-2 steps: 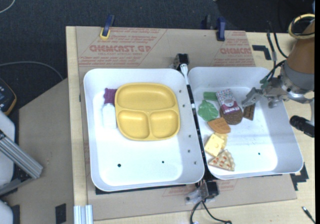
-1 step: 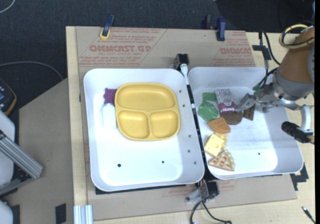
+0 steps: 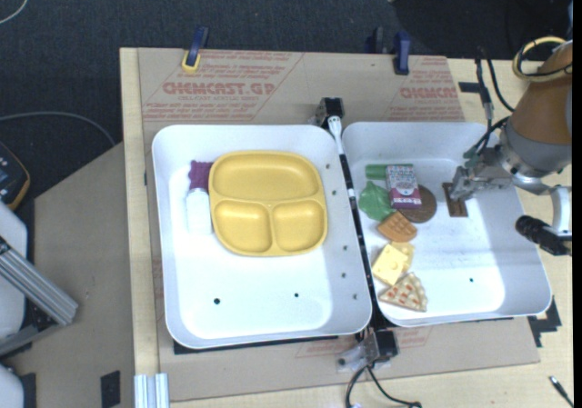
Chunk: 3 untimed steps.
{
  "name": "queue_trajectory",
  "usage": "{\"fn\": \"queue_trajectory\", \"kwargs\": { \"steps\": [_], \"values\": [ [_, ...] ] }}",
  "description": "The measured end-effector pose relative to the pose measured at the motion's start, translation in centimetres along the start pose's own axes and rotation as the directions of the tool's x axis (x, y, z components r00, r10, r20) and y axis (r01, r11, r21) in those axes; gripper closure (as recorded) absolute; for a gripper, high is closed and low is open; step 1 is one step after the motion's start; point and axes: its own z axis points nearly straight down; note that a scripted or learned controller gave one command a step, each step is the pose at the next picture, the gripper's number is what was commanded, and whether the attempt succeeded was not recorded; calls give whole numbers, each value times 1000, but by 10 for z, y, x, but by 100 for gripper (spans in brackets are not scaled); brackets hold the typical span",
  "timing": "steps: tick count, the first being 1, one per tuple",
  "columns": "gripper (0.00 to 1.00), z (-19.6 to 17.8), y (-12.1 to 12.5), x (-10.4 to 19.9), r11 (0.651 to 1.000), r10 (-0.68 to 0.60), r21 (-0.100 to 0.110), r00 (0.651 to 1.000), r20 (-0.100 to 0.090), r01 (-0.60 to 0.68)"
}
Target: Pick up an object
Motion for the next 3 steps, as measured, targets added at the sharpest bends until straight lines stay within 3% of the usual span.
{"fn": "queue_trajectory", "kwargs": {
  "steps": [2,3],
  "values": [
    [100,-107,16,-16,1000,-1,1,1000,3,1],
    [100,-126,17,-17,1000,-1,5,1000,1,1]
  ]
}}
